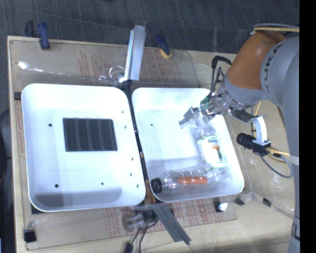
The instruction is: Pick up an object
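Observation:
My gripper [191,117] hangs over the upper right part of the right bin [163,109], reaching in from the right. Just below it lies a small white bottle [210,149] with a blue and orange label, its clear neck pointing up toward the gripper. Along the bin's front wall lies a clear plastic bottle [189,180] with a black cap and an orange label. A dark grey ribbed slab [89,134] rests flat in the left bin [42,183]. Nothing visibly sits inside the gripper.
A grey metal bar [135,51] stands at the back between the two bins. Blue clamps [43,35] grip the bench's far edge. A black cable fitting [253,143] juts out right of the right bin.

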You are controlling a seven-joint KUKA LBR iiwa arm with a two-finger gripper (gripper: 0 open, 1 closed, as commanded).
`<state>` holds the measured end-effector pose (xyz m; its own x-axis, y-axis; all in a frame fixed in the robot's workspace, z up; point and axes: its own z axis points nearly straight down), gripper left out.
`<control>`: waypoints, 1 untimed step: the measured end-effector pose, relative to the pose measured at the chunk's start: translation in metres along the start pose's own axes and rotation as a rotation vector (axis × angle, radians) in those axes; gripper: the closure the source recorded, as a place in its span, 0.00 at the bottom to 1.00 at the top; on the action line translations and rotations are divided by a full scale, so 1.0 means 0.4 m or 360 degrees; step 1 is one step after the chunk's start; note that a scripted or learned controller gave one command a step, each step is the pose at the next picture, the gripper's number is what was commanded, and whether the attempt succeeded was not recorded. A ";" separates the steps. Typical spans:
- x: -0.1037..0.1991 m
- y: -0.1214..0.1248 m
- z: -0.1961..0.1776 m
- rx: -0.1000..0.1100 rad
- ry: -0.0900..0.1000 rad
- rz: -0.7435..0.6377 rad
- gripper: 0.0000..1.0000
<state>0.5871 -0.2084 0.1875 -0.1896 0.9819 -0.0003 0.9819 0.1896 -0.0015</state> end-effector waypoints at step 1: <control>0.000 0.000 0.000 0.0000 0.0000 0.0000 0.00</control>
<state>0.5871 -0.2084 0.1875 -0.1896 0.9819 -0.0003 0.9819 0.1896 -0.0015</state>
